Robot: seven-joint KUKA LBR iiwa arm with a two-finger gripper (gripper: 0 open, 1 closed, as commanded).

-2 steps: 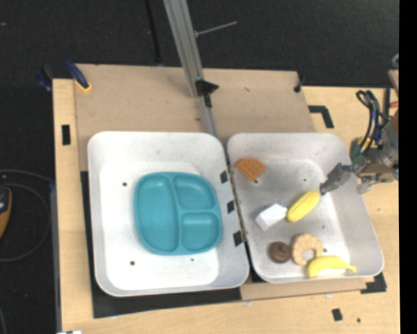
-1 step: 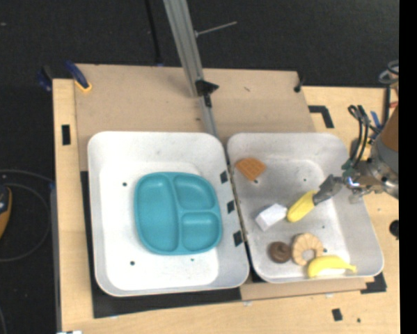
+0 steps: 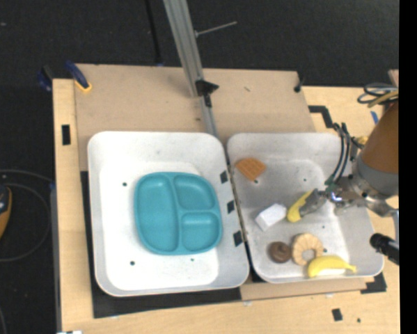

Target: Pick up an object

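Note:
My gripper (image 3: 315, 202) hangs low over the right bin (image 3: 278, 148), reaching in from the right. A small yellow piece (image 3: 296, 210) lies right at its tip, touching or nearly touching it; I cannot tell whether it is held. A white block (image 3: 269, 216) sits just left of the yellow piece. An orange item (image 3: 250, 168) lies near the bin's upper left. Along the bin's front are a brown round object (image 3: 279, 251), a tan ring-shaped item (image 3: 307, 248) and a yellow banana (image 3: 330, 265).
The left bin (image 3: 107, 186) holds a teal divided plate (image 3: 178, 211). A grey metal post (image 3: 184, 37) rises behind the bins. The arm's orange band (image 3: 386, 141) and cables stand over the right bin's right edge.

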